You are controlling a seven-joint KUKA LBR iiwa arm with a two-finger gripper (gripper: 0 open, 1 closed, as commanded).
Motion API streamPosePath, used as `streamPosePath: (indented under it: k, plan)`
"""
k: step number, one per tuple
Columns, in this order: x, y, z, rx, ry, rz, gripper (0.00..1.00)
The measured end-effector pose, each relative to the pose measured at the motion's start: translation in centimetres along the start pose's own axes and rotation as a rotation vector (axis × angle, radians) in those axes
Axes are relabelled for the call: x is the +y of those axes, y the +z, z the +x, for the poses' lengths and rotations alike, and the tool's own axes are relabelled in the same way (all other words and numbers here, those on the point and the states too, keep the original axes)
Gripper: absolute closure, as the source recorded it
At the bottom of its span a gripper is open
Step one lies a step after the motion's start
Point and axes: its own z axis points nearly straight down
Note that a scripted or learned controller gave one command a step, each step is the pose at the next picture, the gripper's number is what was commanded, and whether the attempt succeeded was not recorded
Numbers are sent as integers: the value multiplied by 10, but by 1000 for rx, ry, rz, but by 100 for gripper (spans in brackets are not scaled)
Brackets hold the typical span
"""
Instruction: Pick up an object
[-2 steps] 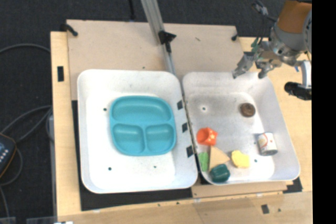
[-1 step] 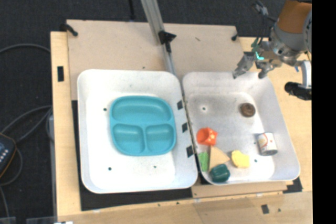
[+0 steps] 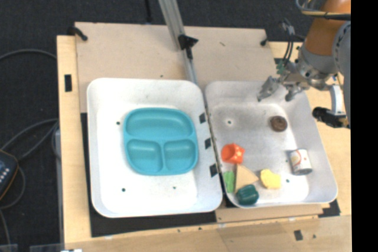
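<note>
I see the gripper (image 3: 277, 90) over the far edge of the right bin (image 3: 248, 106), jaws spread with nothing between them. The objects sit apart from it in that bin: brown disc (image 3: 278, 123) nearest, small can (image 3: 299, 161) by the right wall, orange cup (image 3: 233, 154), yellow piece (image 3: 270, 179), tan wedge (image 3: 246, 176) and green piece (image 3: 247, 194) near the front. A teal divided tray (image 3: 159, 141) lies in the left bin (image 3: 106, 127).

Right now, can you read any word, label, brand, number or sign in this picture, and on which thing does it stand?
No text can be read.
Small can in the right bin: its label has red marks, too small and blurred to read.
Dark device at the left edge: pale dots like buttons, unreadable.
Teal divided plate, left bin: no print visible.
</note>
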Motion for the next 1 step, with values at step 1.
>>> streamPosePath:
  k: [1]
  plan:
    - [0,52,-1,0,-2,-1,0]
